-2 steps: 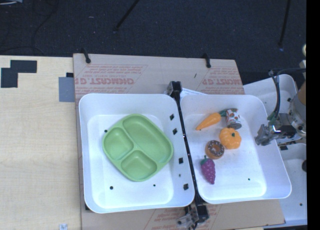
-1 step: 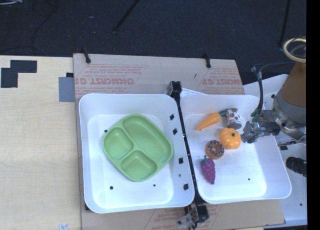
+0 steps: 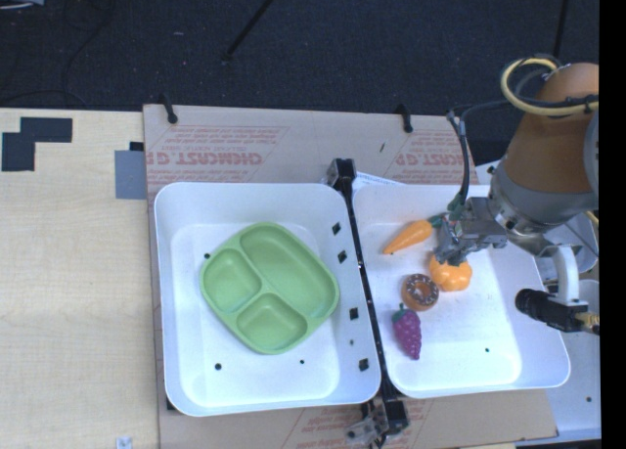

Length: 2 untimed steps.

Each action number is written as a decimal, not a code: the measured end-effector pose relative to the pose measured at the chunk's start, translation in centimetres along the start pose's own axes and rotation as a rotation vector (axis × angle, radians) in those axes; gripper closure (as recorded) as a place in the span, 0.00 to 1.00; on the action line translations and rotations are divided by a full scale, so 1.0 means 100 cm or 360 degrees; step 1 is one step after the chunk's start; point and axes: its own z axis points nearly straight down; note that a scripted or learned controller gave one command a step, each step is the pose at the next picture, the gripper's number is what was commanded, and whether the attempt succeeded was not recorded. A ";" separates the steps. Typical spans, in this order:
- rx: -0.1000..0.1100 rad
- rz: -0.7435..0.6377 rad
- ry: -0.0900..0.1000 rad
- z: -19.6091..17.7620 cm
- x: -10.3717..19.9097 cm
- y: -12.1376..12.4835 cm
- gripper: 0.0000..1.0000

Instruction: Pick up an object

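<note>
Purple grapes (image 3: 408, 332) lie low-right while our claw (image 3: 451, 253), grip state unclear, crowds the orange pepper (image 3: 451, 274), which we judge may skid aside.

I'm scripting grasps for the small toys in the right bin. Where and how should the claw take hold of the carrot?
Probably across the middle of the carrot, coming straight down from above. It lies flat on the right bin, long and thin, pointing down-left, so the fingers should close across its narrow width, not along its length. Its right end sits close to the claw and the orange pepper, so the middle or left half gives more room.
</note>
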 end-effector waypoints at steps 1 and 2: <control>0.0001 0.0002 -0.0001 -0.006 0.052 0.013 1.00; 0.0001 0.0001 0.0000 -0.011 0.100 0.028 1.00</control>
